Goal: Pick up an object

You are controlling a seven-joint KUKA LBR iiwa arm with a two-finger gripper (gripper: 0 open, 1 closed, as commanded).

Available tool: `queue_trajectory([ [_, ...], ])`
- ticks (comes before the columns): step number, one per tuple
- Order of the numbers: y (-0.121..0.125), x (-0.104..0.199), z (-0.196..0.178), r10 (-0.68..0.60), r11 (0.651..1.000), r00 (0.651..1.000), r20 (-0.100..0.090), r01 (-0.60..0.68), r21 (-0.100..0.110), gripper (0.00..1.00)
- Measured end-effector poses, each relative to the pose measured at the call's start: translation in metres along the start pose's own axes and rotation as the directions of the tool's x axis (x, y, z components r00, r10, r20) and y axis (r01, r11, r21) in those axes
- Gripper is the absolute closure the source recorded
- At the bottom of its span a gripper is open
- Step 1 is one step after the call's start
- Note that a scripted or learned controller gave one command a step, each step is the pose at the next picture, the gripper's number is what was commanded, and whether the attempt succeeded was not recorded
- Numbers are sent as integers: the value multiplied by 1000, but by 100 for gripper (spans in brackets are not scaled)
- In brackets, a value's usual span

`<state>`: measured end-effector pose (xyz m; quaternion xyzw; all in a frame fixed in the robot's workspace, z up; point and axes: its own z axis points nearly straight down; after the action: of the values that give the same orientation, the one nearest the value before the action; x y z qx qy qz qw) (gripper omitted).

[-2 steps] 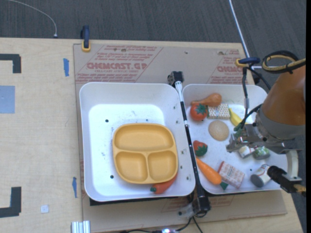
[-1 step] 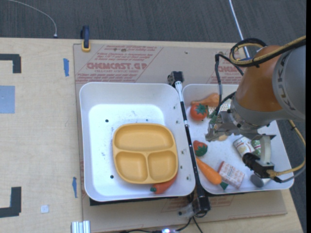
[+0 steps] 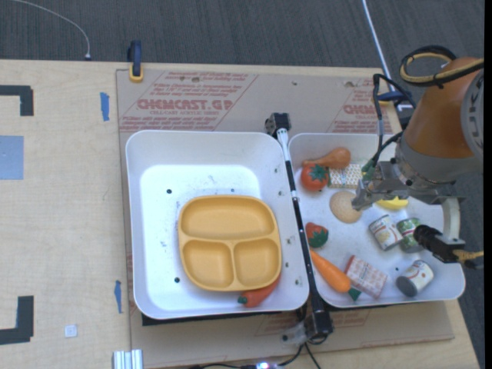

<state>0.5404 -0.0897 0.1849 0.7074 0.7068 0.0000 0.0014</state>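
The right bin [image 3: 450, 290] holds several toy foods. My gripper [image 3: 367, 196] hangs low over its upper middle, right beside a tan round cookie [image 3: 344, 207] and just left of a yellow banana [image 3: 395, 203]. Behind it lie a red tomato [image 3: 311, 177], an orange squash [image 3: 333, 159] and a speckled cracker block [image 3: 346, 176]. In front of it stand a white can [image 3: 382, 232] and a green can [image 3: 409, 231]. I see nothing lifted by the gripper.
A strawberry [image 3: 317, 234], a carrot [image 3: 330, 272], a pink box [image 3: 365, 276] and a grey can [image 3: 415, 277] lie toward the right bin's front. The left bin [image 3: 138, 206] bears a yellow divided plate [image 3: 229, 241] with a red pepper [image 3: 257, 297] at its front edge.
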Motion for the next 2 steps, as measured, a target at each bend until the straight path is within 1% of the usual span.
queue_trajectory([
  [1, 0, 1, 0, -1, 1000, 1000, -1, 1, 0, 0],
  [2, 1, -31, 88, 0, 1000, 1000, -2, 0, 3, 0],
])
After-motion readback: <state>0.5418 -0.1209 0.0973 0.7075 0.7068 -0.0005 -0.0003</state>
